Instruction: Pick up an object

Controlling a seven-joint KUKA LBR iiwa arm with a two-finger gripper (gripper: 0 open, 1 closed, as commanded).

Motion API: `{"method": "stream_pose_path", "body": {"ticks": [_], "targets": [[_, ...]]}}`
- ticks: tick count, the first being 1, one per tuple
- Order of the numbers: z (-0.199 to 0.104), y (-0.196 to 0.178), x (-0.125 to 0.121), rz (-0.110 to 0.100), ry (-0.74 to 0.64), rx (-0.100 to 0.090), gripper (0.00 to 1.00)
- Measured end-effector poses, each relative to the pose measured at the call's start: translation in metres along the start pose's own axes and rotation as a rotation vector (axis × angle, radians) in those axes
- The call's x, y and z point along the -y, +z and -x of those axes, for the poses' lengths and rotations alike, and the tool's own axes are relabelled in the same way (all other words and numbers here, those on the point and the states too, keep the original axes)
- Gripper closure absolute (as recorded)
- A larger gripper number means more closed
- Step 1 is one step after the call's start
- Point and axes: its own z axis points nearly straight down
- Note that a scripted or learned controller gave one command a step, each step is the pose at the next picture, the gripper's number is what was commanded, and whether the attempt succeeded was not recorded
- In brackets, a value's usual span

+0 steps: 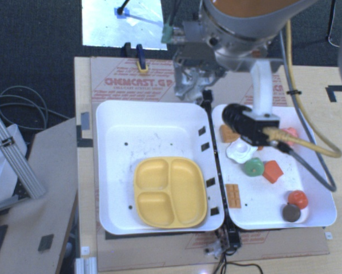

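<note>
The gripper (192,90) is hanging over the back edge of the bench, just above where the two bins meet. It's a tangle of bright metal under the grey arm (245,16), and I cannot tell whether it's released or clenched. Nothing is showing in its grasp, and it looks to be touching nothing.

So we're looking at the approach stage, I'd say: no object chosen yet, no descent under way.

Just right of the gripper, a white post with a black cylindrical fitting (248,124) is reaching over the shallow white right bin (262,201), with a yellow hose (308,144) trailing off it. Whether that fitting is resting on the bin floor, I can't say.

The candidates are all lying in that right bin:
- A small orange block (228,133) and a crumpled white piece (239,151) are sitting right beside the fitting.
- A green round object (253,167) is touching or nearly touching an orange-red block (272,171).
- A flat orange ridged rectangle (233,194) is lying near the dividing wall.
- A red ball (297,198) and a brown ball (291,212) are huddling in the front corner.

The shallow white left bin (153,136) is holding a yellow compartment tray (171,191).

Next, the arm is needing to swing over the right bin, square up above one piece and drop. The two blocks look the friendliest; the balls are likely to roll away.
</note>
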Motion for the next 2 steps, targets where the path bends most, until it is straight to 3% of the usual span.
{"method": "stream_pose_path", "body": {"ticks": [1, 2], "targets": [[0.000, -0.011, 0.000, 0.002, -0.003, -0.001, 1.00], [-0.018, 0.013, 0.000, -0.004, 0.000, 0.003, 1.00]]}}
